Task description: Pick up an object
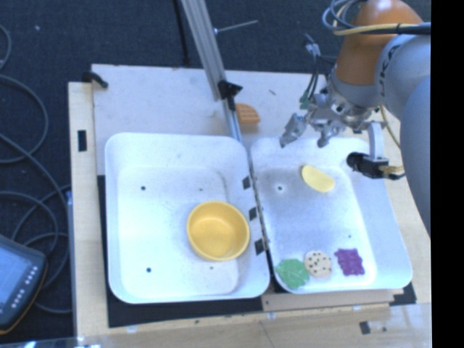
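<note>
The arm is up near the back rim of the right bin (377, 227), so I think the job is only at its start: getting the tool (307, 135) over something to grab. Nothing has been picked up yet.

The tool hangs above the bin's back edge. Its two fingers are spread apart, and there is nothing between them.

The nearest thing to grab is the yellow piece (317, 178). It lies flat on the bin floor, a little in front of the tool and a bit toward the arm's side. It is apart from the tool, not touching it.

Three more small things sit in a row at the front of the same bin, far from the tool: a green piece (291, 272), a round cookie (317, 263) with dark dots, and a purple piece (350, 261). The green one and the cookie are touching or almost touching.

A yellow bowl (217, 230) sits in the left bin (138, 216), on the other side of the wall between the bins, well apart from the tool.

Next, I think the tool should slide forward until it is right over the yellow piece. Then it should go straight down with its fingers on both sides of the piece, and squeeze. The piece looks low and flat, so the fingers would have to reach nearly down to the bin floor.
</note>
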Robot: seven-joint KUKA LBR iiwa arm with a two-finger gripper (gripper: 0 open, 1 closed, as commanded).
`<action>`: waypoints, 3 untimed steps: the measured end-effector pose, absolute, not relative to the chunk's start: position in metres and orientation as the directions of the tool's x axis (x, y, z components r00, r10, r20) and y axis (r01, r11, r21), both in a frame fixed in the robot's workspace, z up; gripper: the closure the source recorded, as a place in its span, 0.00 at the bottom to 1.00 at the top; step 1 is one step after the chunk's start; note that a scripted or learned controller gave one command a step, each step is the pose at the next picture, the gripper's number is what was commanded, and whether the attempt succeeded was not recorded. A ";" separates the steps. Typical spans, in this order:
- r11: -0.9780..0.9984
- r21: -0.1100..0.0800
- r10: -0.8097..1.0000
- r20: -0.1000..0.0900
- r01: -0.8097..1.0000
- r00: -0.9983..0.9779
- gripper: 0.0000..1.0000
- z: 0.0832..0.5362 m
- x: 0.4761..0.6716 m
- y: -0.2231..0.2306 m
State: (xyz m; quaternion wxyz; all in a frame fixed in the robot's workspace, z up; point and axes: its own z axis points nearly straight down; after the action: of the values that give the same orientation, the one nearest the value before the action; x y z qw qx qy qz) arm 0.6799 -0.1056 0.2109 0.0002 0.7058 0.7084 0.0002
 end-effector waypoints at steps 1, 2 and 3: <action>0.004 0.000 1.000 -0.001 1.000 -0.004 0.00 0.211 0.680 -0.106; 0.000 -0.005 1.000 -0.004 1.000 0.000 0.00 0.148 0.681 -0.111; -0.001 -0.004 1.000 -0.004 1.000 0.001 0.00 0.098 0.680 -0.113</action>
State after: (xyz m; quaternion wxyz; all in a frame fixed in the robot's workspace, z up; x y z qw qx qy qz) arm 0.6797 -0.1133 0.0980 0.0000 0.7073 0.7069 -0.0025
